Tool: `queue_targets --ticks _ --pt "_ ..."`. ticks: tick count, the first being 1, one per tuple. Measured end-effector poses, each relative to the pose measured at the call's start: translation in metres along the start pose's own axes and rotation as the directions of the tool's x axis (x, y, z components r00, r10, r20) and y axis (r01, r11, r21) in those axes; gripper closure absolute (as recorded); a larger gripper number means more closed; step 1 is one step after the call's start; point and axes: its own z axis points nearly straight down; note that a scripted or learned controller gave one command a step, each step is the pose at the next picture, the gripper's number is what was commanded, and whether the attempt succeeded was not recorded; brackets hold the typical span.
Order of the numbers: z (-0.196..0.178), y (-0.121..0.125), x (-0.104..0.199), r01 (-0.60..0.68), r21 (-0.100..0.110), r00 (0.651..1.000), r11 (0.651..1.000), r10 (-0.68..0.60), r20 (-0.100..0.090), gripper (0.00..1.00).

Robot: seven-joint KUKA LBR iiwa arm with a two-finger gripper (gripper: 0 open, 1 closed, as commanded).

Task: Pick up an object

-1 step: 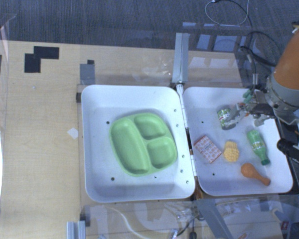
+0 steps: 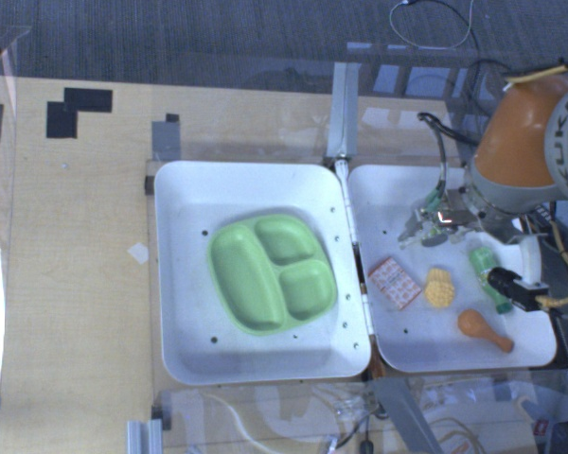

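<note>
The cracker (image 2: 395, 283) lies flat in the right bin (image 2: 388, 197), just beside the waffle (image 2: 439, 288), so the gripper (image 2: 434, 223), hovering above them with fingers spread and empty, risks sliding off it or nudging both.

A divided tray (image 2: 270, 272) lies in the left bin (image 2: 185, 348); the right bin (image 2: 383, 192) holds a cracker (image 2: 395, 283), a biscuit (image 2: 439, 288) and a drumstick (image 2: 484, 329).

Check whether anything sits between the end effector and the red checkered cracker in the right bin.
Nothing visible does. The end effector hovers over bare bin floor up and right of the red checkered cracker. The round yellow cracker lies to the cracker's right, off that path.
</note>
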Motion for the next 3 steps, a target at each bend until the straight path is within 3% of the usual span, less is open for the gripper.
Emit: queue_targets --ticks 1,2,3 --pt "0.079 0.049 -0.042 0.043 -0.009 0.999 0.999 -0.043 0.003 0.00" --pt "0.066 0.052 -0.040 0.045 -0.016 0.999 0.999 -0.045 0.003 1.00" --pt "-0.018 0.083 0.016 -0.088 -0.004 0.996 0.996 0.088 0.000 1.00"
